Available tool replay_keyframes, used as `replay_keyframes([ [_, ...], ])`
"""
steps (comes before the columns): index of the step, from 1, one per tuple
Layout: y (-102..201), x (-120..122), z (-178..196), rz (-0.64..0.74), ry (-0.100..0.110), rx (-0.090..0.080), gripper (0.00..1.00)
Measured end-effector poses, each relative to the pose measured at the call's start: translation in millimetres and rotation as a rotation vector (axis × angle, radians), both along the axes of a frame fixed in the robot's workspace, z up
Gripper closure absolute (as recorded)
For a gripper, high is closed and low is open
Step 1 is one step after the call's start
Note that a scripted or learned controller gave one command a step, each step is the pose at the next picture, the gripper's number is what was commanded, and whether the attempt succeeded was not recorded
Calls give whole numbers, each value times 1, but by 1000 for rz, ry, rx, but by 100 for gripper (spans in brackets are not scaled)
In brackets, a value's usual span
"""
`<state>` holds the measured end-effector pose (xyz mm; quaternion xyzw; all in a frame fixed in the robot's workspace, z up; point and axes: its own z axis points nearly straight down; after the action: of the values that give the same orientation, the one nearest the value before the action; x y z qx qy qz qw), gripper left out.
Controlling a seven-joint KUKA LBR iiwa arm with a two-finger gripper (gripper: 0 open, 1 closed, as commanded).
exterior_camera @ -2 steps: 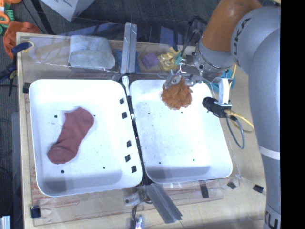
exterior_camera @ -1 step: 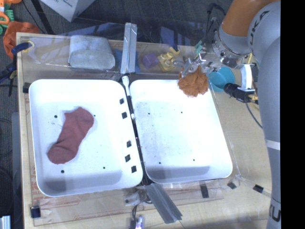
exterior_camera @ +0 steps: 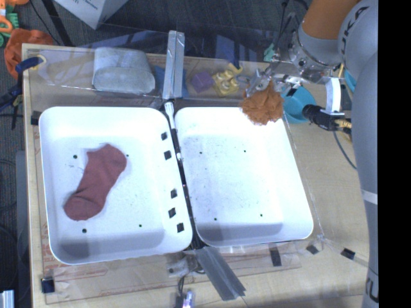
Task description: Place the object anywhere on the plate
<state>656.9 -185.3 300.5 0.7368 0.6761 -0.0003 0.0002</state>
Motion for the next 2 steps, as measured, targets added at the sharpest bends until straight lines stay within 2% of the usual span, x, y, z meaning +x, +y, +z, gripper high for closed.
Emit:
replay_keyframes([
  [1, -18, 1, 40, 195, -1, 0, 100],
  [2, 28, 0, -55, 157, 5, 1, 100],
])
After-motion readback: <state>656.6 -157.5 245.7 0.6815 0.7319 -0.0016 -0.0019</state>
